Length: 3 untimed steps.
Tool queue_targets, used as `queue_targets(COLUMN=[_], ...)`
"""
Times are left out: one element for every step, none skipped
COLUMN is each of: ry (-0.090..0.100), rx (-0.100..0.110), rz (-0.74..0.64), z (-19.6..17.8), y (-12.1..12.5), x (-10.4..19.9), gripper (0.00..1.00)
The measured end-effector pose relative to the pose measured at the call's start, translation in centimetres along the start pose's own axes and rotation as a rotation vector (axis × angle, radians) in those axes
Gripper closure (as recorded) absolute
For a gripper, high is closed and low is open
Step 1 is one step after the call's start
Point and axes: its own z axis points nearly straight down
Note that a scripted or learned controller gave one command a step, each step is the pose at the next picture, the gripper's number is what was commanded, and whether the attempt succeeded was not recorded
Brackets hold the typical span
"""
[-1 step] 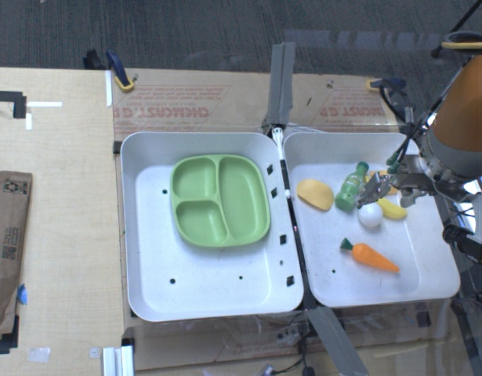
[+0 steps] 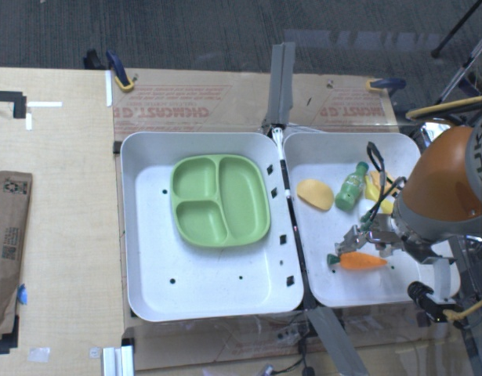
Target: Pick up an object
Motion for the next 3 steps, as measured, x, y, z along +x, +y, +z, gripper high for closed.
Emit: queue_targets(ry=[0.0, 0.0, 0.0], rx=[-0.001, -0.001, 0.0], rz=[0.003, 0.003, -0.127], z=[-0.9, -0.9, 2.2], y=[0.1, 0.1, -0.2], x=[0.0, 0.0, 2.4], gripper=[1.0, 0.0, 0.0])
